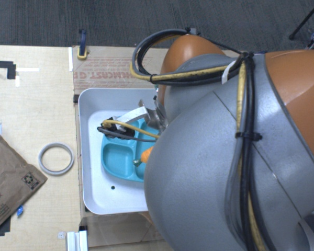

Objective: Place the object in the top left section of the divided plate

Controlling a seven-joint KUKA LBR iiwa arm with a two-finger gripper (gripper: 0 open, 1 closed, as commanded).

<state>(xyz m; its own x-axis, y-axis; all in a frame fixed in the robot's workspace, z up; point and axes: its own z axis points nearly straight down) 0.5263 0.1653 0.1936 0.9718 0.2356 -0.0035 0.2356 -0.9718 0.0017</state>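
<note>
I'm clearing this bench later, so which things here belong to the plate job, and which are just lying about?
Belongs to the job:
- blue divided plate, in the white bin
- small orange object, partly hidden by the arm

Just lying about, on the bench outside the bin:
- tape ring
- brown cardboard box
- blue clamp

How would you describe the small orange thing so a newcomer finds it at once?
Find the white bin in the middle of the view; a blue divided plate lies in it. At the plate's right side, against the big grey arm, a small orange object peeks out, partly hidden. It is the only orange thing in the bin.
</note>
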